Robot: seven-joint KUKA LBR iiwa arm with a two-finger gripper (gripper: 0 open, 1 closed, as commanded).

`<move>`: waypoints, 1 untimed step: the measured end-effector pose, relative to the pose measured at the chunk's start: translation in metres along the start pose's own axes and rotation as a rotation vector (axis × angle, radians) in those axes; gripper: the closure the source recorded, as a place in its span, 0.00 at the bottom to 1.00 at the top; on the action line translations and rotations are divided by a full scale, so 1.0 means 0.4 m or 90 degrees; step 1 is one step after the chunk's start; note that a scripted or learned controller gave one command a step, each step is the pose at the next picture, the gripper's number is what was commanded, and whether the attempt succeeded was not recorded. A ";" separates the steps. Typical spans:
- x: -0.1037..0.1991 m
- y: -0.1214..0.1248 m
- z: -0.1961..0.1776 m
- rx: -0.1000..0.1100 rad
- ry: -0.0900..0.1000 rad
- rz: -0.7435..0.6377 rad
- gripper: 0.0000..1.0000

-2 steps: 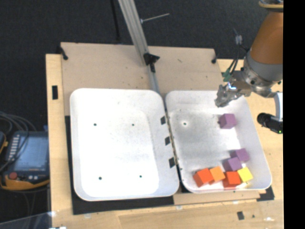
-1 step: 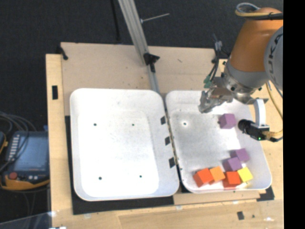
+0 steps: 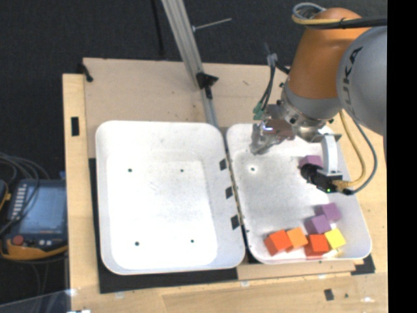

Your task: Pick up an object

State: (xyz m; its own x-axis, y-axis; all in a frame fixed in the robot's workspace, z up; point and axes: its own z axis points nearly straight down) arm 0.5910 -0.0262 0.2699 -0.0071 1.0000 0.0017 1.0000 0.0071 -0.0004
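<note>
The arm [image 3: 339, 51], grey with an orange band, reaches in from three o'clock and bends down over the right bin [image 3: 273, 194]. Its hand [image 3: 264, 135] hangs above the bin's upper left corner, near the eleven o'clock part of that bin, close to the seam between the two bins. The metal parts there are small and blurred, so I cannot tell how far the hand is open, and no block shows between its tips.

The blocks lie well apart from the hand, gathered toward the bin's five o'clock corner. An orange-red block [image 3: 279, 242] sits at the left of the row, touching a lighter orange block [image 3: 298, 237]. Next comes another orange-red block [image 3: 318, 243], with a yellow block [image 3: 335, 238] just beside it at its three o'clock. Two purple blocks [image 3: 324, 218] rest just above that row, toward twelve o'clock of it. One more purple block [image 3: 313, 161] peeks out near the bin's right side, partly hidden by a black fitting with cables hanging off the arm.

The left bin [image 3: 163, 194] lies beside it on the tabletop [image 3: 130, 90]. A metal pole [image 3: 186, 38] slants up toward twelve o'clock.
</note>
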 end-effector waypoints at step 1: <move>0.126 -0.032 0.003 0.000 0.000 0.000 1.00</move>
State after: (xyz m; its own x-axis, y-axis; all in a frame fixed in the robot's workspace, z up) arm 0.5779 0.0243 0.2687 -0.0069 1.0000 0.0009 1.0000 0.0069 -0.0012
